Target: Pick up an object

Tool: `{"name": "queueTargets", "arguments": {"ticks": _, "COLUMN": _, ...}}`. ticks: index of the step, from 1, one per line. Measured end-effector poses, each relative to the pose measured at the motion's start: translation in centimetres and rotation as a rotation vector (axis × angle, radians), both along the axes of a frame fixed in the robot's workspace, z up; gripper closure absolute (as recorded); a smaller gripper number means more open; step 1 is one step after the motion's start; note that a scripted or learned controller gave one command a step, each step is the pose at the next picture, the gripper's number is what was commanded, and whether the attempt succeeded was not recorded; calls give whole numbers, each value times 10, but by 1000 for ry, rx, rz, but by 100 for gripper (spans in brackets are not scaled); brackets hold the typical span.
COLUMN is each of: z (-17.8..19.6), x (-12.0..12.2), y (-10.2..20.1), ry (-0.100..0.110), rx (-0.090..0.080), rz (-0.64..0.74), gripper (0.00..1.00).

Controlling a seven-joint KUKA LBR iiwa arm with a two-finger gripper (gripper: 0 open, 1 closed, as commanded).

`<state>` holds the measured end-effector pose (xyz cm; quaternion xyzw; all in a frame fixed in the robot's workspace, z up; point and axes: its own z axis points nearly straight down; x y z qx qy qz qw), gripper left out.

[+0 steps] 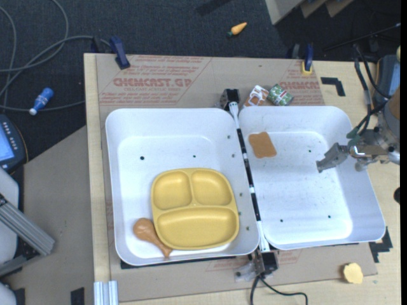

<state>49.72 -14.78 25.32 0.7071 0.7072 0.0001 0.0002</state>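
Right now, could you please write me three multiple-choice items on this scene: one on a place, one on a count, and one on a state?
1. Where does the yellow plate lie?
A. In the left bin
B. In the right bin
C. On the floor

2. How many sections does the plate have?
A. Two
B. Three
C. Five

3. How does the brown flat piece stand to the gripper?
A. Clamped in it
B. Hanging below it
C. Lying apart from it on the bin floor

Answers:
1. A, since the plate rests in the left bin, beside a tan drumstick.
2. B, since two small sections sit above one wide one.
3. C, since the piece lies near the right bin's upper left corner, with bare white floor between it and the gripper.
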Motion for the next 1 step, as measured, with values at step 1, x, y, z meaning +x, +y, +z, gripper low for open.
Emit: {"name": "queueTargets", "arguments": {"ticks": 1, "z": -70, "x": 65, "y": 59, "ry": 2, "rx": 2, "rz": 7, "gripper": 0}}
